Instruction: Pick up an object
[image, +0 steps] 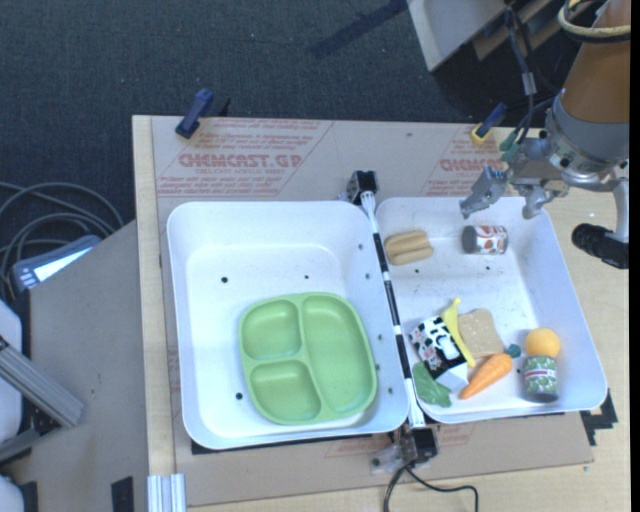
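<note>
Fingers: we see the grey gripper (508, 196) spread apart, holding nothing.
Advice: we would centre over the small red-and-white can (485, 239), then descend.

Even, bright overhead light; I see soft shadows under my gripper (507, 192). White bins (200, 300) slightly blown out. Mild blur throughout, corners maybe a bit softer.
</note>
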